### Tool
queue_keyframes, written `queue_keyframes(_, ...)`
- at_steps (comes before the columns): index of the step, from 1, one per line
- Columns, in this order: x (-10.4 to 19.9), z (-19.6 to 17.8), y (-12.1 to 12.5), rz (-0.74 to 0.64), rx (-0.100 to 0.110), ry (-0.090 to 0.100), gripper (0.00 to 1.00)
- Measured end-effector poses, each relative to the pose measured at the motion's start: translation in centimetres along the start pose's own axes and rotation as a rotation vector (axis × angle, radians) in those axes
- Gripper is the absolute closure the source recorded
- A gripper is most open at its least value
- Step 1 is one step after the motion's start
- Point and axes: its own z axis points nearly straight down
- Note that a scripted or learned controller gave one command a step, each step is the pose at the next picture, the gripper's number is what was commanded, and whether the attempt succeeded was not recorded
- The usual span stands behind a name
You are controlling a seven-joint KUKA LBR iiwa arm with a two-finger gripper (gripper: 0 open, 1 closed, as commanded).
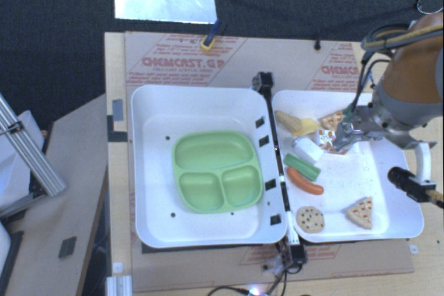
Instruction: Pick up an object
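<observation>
Cookie [310, 219] and pizza slice [361, 212] lie nearest me in the right bin [409, 222]. I see the end effector [341, 140] over a white block [306, 149], just left; grip state undeterminable.

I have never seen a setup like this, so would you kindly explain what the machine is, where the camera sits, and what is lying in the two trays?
This is one picture from a fixed camera above a bench, looking down at a slant. The grey and orange machine at right is a robot arm; its hand is lowered into the right white bin, close to a toy pizza slice. Whether it grips anything cannot be made out. That bin also contains a yellow toy piece, a white block, a green stick, a hot dog sausage, a cookie and a second pizza slice. The left white bin holds a green divided plate.
</observation>
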Motion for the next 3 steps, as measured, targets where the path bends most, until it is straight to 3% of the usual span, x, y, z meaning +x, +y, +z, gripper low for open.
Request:
queue_keyframes(1, 3.2, 1.3, 0.9, 0.001, 0.0, 0.0, 1.0)
queue_keyframes(2, 3.0, -0.8, 1.5, 0.003, -0.002, -0.001, 1.0)
queue_keyframes(3, 3.7, -0.2, 1.8, 0.003, 0.0, -0.001, 1.0)
